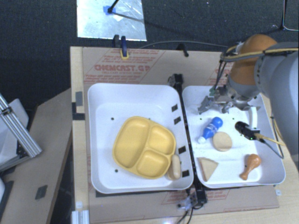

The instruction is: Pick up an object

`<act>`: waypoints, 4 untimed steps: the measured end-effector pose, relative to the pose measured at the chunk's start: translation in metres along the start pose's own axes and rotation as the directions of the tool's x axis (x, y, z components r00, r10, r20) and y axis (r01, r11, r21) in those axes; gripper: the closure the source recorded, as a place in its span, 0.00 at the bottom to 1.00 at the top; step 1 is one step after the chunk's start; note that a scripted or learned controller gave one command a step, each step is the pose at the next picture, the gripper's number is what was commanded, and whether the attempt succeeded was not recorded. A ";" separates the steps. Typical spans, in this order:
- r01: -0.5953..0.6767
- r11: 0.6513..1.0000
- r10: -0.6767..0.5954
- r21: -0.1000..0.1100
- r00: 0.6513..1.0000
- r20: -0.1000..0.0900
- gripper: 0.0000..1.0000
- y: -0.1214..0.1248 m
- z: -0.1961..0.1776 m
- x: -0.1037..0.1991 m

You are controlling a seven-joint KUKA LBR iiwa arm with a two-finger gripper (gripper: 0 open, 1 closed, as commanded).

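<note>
My gripper (215,107) hovers over the far part of the right bin (268,171), fingers spread open with nothing between them. Just in front of it lies a blue bottle with a white cap (211,129), tilted towards the bin's left wall. A round beige bun (223,141) touches the bottle's right side. A tan wedge-shaped slice (207,168) lies near the front left corner, and a brown drumstick (251,165) lies at the front right.
The left bin (103,125) holds a yellow divided tray (145,147), with a pale bread roll (174,167) against its front right edge. A black divider strip (183,125) runs between the two bins. The arm's orange band (250,55) rises at the back right.
</note>
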State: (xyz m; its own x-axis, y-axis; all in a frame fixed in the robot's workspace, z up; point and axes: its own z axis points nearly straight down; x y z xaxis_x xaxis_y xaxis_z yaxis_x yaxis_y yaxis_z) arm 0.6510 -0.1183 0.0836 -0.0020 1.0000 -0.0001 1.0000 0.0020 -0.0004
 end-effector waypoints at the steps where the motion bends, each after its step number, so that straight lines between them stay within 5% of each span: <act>1: 0.001 1.000 -0.001 -0.005 1.000 0.001 1.00 0.001 -0.013 0.000; 4: 0.003 1.000 -0.003 -0.008 1.000 0.001 1.00 0.017 -0.164 0.004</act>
State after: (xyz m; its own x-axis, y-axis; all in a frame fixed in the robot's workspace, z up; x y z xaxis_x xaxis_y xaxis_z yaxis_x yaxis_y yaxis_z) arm 0.6677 -0.1146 0.2475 -0.0051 1.0000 -0.0009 1.0000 0.0051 0.0072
